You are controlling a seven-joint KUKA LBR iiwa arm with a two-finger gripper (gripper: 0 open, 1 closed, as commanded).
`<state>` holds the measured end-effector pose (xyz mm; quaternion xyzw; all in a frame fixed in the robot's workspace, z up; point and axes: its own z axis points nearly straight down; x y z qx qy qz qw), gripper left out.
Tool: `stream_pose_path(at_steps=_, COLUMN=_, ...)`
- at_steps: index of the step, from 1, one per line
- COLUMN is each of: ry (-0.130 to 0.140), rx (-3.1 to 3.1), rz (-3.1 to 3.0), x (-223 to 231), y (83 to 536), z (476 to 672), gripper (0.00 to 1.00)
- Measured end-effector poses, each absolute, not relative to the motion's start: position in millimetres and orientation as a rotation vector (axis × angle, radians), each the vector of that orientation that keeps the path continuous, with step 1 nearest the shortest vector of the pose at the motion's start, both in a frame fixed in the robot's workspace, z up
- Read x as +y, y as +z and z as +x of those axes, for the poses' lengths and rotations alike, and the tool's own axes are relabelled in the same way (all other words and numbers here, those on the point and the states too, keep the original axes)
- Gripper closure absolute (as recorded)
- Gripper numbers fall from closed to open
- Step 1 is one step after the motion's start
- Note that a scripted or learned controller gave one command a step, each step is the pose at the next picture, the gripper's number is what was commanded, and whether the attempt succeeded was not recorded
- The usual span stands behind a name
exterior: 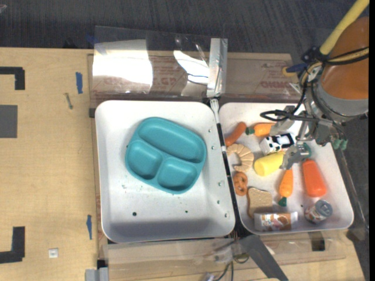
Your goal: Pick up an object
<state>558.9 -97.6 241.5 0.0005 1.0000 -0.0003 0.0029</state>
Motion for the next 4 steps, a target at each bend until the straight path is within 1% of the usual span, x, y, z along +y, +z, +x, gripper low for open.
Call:
stream_pose_path(at_steps=1, ry=0.004, rx=3.146, rz=-0.099, x=-108.4, y=118.5, z=573.8, gripper=0.00)
stream_pose_path(at_steps=2, ry=0.000, rx=3.129, rz=-0.048, x=-132.1, y=89.4, z=560.6, gripper=0.00)
stream_pose_path(at_steps=3, ry=-0.004, rx=3.117, rz=-0.051, x=-131.3, y=102.5, z=564.3, gripper=1.00)
stream_pose_path(at_steps=4, ry=0.005, rx=3.116, rz=0.233, x=-49.1, y=225.8, z=617.6, gripper=1.00)
